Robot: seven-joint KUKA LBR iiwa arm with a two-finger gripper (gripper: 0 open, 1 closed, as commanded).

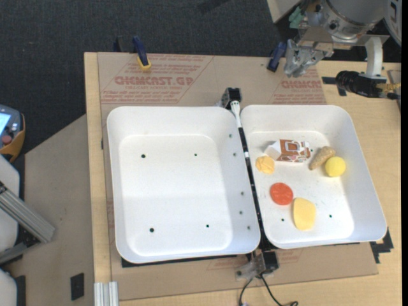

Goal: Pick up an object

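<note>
Bright even overhead light, soft shadows, mild glare on bins (121, 123).

A robotics lab or test cell, judging by the fittings. Two shallow white bins (172, 190) set side by side on a brown cardboard sheet (191, 75) printed with a maker's name, pinned to the tabletop (376, 116) by blue clamps (141, 53). Grey industrial arm (347, 8) reaching in from the right. Loose cables (255, 292) at the front edge, dark carpet (64, 18) beyond.
</note>
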